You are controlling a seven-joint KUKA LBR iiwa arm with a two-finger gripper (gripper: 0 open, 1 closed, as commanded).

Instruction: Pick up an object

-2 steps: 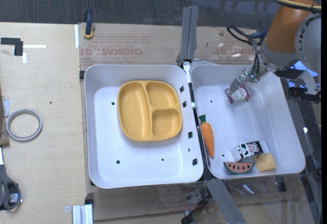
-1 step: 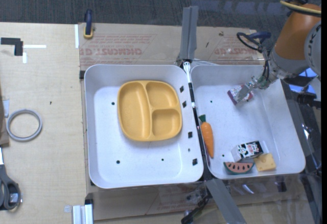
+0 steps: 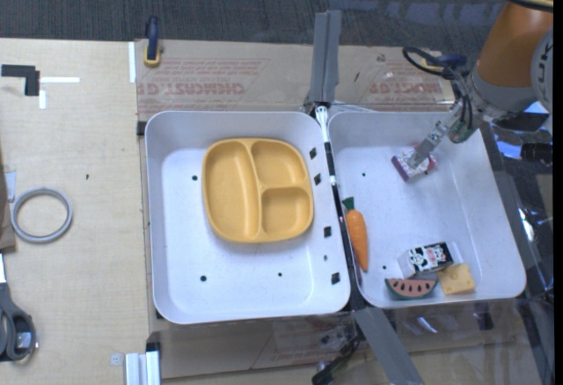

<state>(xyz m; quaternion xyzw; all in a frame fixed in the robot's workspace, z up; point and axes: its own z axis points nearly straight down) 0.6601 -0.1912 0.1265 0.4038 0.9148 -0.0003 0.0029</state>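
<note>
In the right bin (image 3: pixel 493 199), a small purple-and-white packet (image 3: pixel 410 167) lies near the back. My gripper (image 3: pixel 424 154) slants down from the upper right, and its tip sits right at the packet's upper right corner. Whether it grips the packet is unclear. Near the bin's left wall lies an orange carrot (image 3: pixel 355 236). A watermelon slice (image 3: pixel 411 287), a black-and-white carton (image 3: pixel 428 257) and a yellow cheese wedge (image 3: pixel 456 279) cluster at the front. The left bin (image 3: pixel 176 269) holds a yellow divided plate (image 3: pixel 259 189).
A grey tape ring (image 3: pixel 40 214) and scissors (image 3: pixel 16 332) lie on the wooden bench at the left. A clamp (image 3: pixel 152 42) stands behind the left bin. A metal divider (image 3: pixel 325 67) rises between the bins at the back.
</note>
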